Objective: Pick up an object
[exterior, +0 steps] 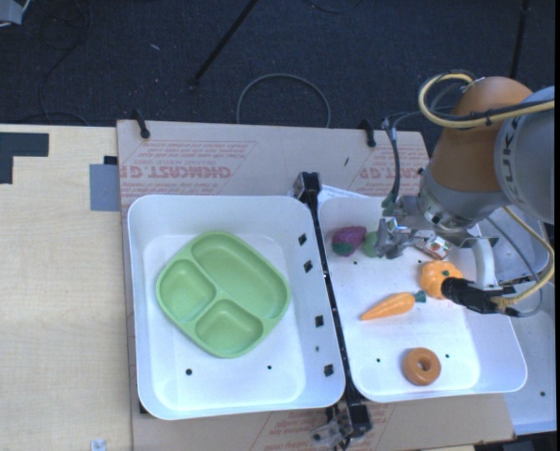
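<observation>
At the lower right of the frame, nearest the camera, a round brown doughnut-shaped toy lies in the right shallow white bin, and above it an orange plastic carrot with a green tip points left, with a small orange rounded toy just beside its tip. Left of centre, a light green three-compartment plastic tray lies in the left white bin. Farther up, my two-finger gripper hangs over the right bin's upper part just beside a purple and green rounded toy, and I cannot tell how it is set.
</observation>
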Controlling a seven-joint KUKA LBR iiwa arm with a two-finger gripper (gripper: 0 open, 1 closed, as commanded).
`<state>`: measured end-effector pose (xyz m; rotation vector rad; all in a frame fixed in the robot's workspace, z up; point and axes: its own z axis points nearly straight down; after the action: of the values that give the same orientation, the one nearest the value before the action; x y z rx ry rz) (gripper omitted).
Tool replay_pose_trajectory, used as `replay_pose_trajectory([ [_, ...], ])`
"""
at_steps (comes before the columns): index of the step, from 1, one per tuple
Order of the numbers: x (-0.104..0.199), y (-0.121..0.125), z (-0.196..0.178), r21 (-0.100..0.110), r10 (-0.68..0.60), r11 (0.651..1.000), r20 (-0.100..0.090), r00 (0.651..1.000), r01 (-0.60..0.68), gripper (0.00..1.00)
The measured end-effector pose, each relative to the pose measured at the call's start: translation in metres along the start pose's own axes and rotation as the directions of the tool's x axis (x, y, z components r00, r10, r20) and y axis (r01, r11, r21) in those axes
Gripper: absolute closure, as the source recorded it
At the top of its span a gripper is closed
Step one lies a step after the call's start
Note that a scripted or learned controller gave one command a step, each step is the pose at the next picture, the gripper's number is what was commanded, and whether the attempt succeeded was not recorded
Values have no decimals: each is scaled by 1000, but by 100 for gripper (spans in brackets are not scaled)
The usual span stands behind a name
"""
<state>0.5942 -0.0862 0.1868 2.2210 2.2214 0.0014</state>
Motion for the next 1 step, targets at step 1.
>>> replay_pose_trajectory([
  [1, -4, 3, -63, -3, 0, 1000, 1, 1000, 0, 100],
])
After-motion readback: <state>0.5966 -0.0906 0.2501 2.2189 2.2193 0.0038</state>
